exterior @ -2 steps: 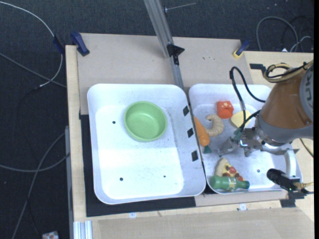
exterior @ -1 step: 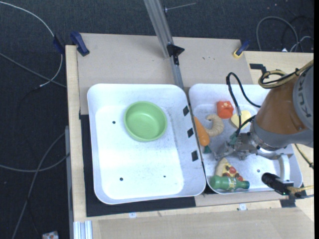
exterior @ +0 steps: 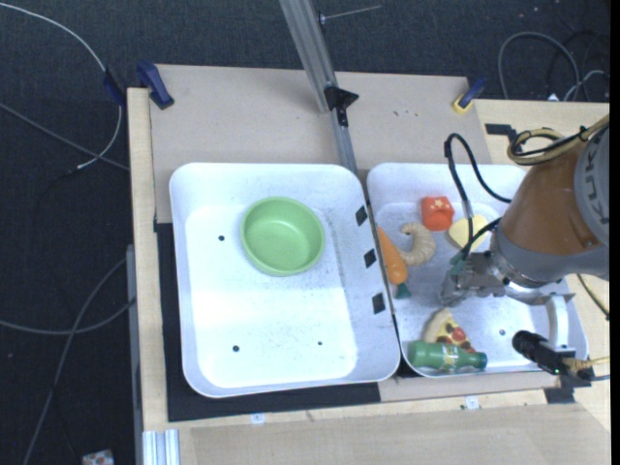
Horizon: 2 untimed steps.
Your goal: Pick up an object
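My gripper hangs low in the right bin, near its middle, below the orange band of the arm. Around it lie a red pepper, a yellow piece, a tan curved toy, an orange carrot, a pizza slice and a green bottle on its side at the front wall. The pizza slice lies just in front of the gripper. Nothing shows between the fingers.
The left bin holds a green bowl toward its back. A metal pole slants down from the top to the gap between the bins. Black cables loop over the right bin's back right.
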Each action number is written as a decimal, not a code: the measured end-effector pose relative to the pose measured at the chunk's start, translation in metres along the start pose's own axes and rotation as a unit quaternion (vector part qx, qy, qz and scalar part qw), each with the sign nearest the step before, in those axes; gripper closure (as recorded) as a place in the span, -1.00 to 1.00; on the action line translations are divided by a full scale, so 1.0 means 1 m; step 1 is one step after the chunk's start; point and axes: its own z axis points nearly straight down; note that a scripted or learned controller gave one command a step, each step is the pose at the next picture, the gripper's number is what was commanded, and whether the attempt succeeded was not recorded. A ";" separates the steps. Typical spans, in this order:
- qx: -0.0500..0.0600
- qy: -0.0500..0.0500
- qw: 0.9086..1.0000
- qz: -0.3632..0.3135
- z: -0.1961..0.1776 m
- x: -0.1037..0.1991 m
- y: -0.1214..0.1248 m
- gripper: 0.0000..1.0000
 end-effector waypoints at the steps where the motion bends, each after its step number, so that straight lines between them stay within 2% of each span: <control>1: -0.007 -0.005 1.000 -0.001 -0.047 -0.004 -0.005 1.00; 2: -0.008 -0.005 1.000 -0.001 -0.107 -0.011 0.002 1.00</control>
